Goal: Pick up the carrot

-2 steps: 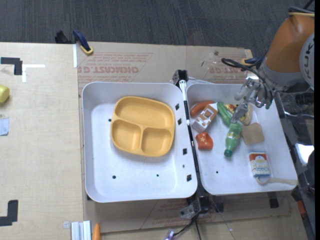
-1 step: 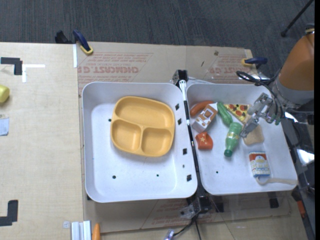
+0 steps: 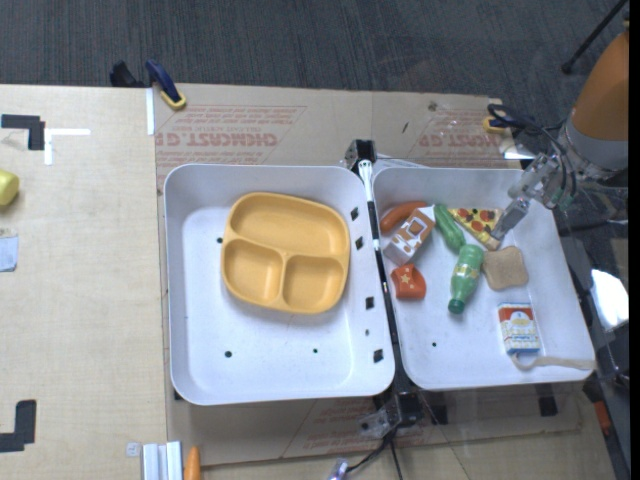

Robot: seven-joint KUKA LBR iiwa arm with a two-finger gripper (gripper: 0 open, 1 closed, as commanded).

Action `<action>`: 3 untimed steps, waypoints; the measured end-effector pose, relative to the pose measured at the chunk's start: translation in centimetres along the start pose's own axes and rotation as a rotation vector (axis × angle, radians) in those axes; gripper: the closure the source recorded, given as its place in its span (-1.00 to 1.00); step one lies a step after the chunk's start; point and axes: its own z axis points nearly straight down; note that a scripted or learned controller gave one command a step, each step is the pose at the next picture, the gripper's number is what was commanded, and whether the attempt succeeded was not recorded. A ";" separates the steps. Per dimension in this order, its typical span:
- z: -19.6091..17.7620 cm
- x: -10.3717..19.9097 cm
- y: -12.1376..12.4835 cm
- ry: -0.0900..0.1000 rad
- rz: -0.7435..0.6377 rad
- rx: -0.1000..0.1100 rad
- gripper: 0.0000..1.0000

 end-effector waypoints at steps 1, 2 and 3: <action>0.3 0.4 -0.2 0.003 0.038 0.001 -1.00; 5.1 0.6 1.6 0.003 0.030 0.001 -1.00; 5.1 -0.6 0.5 0.000 0.182 0.000 -1.00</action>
